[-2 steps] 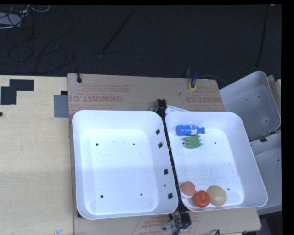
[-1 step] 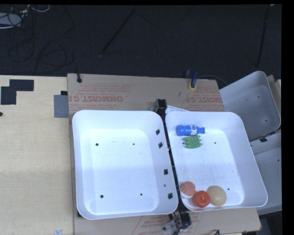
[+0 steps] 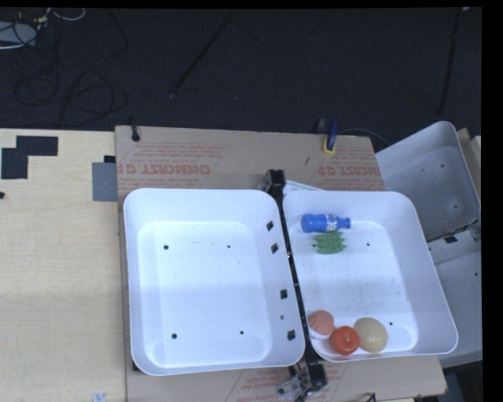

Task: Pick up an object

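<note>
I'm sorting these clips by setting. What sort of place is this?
Probably a robotics lab workbench, not a home. Two shallow white bins sit side by side on a cardboard sheet; the right one holds small test items such as a blue bottle and a toy tomato. Cables trail across the dark floor behind.

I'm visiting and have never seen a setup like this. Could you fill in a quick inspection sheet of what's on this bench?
Surface: cardboard sheet on a pale bench, bearing a left bin and a right bin, side by side.
Job's things: all in the right bin: blue bottle with green toy just below it near the far side; pink shell, red ball and tan ball clustered at the near edge.
Clutter: blue and yellow clip on the cardboard's far edge.
Grippers: nothing seen.
Cables: loose cables on the dark floor beyond.
Surroundings: grey metal plate at right.
</note>
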You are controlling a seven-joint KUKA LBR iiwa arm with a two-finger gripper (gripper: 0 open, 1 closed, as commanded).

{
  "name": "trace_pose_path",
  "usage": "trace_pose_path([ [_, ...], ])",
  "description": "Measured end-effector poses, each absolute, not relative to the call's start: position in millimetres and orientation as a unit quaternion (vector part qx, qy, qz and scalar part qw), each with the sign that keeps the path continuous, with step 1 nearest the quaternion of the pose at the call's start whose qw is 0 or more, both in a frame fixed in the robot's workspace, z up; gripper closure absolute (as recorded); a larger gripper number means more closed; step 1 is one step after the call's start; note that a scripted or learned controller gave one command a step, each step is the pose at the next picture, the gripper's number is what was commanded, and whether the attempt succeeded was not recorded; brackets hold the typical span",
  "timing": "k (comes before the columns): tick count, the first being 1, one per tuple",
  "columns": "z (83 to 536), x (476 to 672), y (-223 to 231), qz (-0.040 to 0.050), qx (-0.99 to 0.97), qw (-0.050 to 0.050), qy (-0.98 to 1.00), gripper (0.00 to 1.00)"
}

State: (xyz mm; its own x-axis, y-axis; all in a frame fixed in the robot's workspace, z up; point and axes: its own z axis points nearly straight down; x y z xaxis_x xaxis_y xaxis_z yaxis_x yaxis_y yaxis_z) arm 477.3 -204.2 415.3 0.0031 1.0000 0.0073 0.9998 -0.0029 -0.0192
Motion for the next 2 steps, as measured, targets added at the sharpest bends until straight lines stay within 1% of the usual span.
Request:
trace_pose_path([
  [1,460,475.9,-192,-0.0001,-0.706,-0.001,-0.708,1.00],
  [2,542,528.8,-170,-0.0018,-0.705,-0.004,-0.709,1.00],
])
